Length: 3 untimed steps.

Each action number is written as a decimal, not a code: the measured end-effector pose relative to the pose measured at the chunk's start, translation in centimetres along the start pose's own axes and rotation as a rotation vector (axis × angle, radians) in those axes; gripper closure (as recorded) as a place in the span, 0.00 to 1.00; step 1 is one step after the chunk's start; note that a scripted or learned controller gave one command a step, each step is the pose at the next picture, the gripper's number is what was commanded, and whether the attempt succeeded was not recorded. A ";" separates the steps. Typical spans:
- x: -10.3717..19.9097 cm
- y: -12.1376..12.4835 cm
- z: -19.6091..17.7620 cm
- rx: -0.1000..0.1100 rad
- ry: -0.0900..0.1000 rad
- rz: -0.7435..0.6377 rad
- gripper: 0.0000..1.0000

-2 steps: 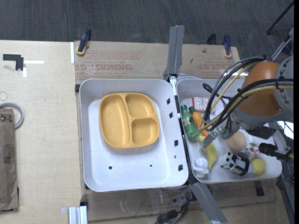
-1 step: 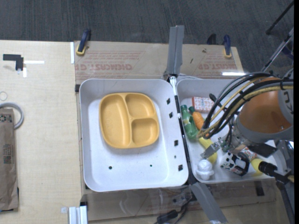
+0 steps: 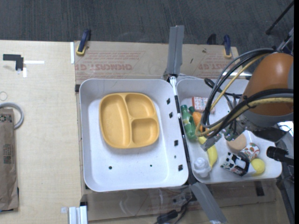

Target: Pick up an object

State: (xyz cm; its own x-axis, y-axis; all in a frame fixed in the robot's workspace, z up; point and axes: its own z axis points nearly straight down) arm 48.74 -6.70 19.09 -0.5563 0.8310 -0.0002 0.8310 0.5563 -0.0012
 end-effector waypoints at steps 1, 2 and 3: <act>-2.2 -2.7 10.0 0.000 0.000 0.036 0.00; -5.6 1.0 9.9 -0.001 -0.001 0.060 0.00; -5.7 0.9 9.1 -0.001 -0.002 0.063 1.00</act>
State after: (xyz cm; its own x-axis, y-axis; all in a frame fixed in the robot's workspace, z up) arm 52.71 -10.95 10.04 -0.5026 0.8645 -0.0022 0.8645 0.5026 -0.0002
